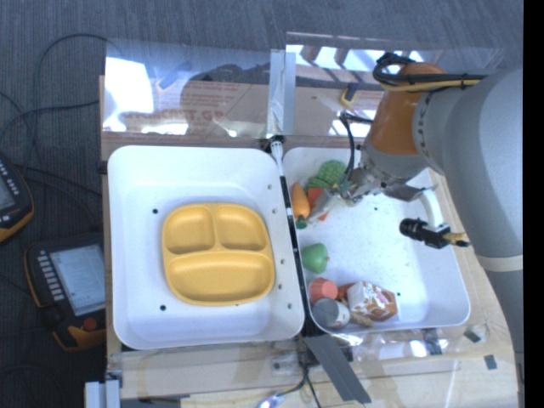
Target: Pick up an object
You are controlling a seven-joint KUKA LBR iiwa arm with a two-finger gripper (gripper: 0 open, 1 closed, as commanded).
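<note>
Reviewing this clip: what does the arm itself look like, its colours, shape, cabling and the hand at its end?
The arm is a thick, rounded grey body with an orange band above the wrist. Black cables loop over the top of that band and another runs down beside it. The hand at the end is small, metallic grey and narrow; finer detail is too small to tell.

faint reddish print on the clear back panel [217,100], seemingly unreadable.

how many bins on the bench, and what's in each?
2. The left bin holds a yellow divided plate. The right bin holds toy food along its left and front sides, with the gripper above its far-left corner; some items may be hidden beneath it.
</note>
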